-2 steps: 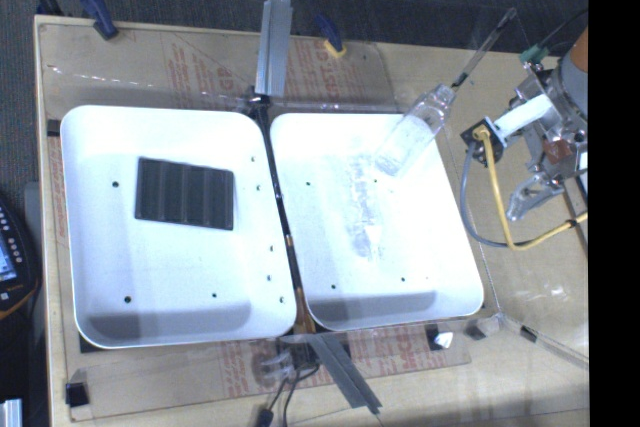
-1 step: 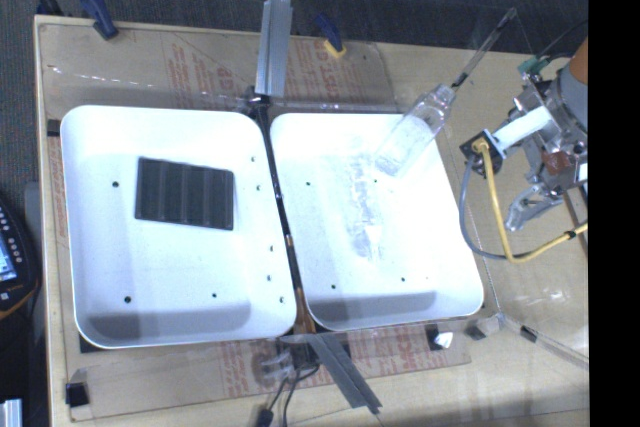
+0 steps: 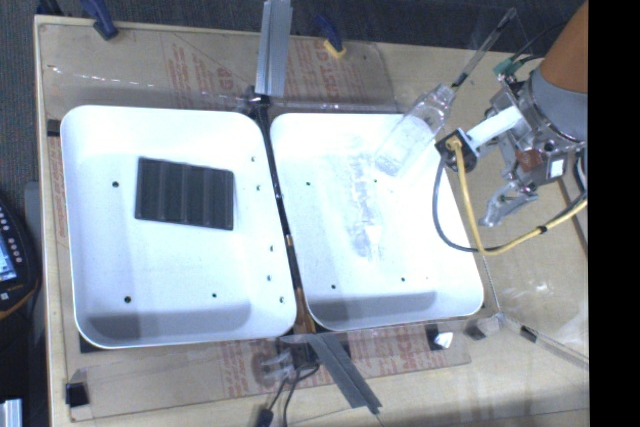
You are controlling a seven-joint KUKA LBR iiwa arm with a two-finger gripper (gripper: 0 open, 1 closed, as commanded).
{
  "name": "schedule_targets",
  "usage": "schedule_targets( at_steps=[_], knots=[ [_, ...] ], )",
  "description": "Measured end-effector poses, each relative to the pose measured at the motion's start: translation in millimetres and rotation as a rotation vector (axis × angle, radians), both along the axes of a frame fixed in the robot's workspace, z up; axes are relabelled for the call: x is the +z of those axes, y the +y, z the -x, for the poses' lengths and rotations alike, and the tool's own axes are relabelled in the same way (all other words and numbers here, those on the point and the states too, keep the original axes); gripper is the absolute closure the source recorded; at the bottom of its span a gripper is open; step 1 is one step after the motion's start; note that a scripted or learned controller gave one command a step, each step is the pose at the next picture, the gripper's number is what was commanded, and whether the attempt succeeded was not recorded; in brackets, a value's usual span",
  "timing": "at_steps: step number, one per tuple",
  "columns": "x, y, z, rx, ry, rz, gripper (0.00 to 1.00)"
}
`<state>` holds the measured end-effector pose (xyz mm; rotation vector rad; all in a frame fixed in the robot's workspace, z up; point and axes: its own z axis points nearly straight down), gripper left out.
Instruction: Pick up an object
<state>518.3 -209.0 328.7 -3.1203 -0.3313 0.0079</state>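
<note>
Clear plastic bottle (image 3: pixel 408 137) — flat ribbed black slab (image 3: pixel 185 194)

left bin (image 3: pixel 90 215): black pad (image 3: pixel 185 193) | right bin (image 3: pixel 330 310): clear bottle (image 3: pixel 408 137) | hand (image 3: pixel 505 205) beside right bin

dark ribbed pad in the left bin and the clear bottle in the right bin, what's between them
In the camera view, between the dark pad and the clear bottle lie bare white bin floor and the bins' adjoining rims.

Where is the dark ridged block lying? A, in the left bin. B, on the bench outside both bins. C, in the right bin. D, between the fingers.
A: the dark ridged block lies flat on the floor of the left bin, away from the arm.
</note>
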Motion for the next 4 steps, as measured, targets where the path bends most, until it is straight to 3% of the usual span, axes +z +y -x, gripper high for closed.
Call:
schedule_targets(
  at_steps=[1,2,3,4],
  knots=[
    [20,-1,24,-0.005,-0.003,0.0,0.0],
    [19,-1,31,-0.005,-0.002,0.0,0.0],
    [-10,0,24,-0.004,0.001,0.0,0.0],
    [0,1,24,0.004,0.003,-0.002,1.0]
  ],
)
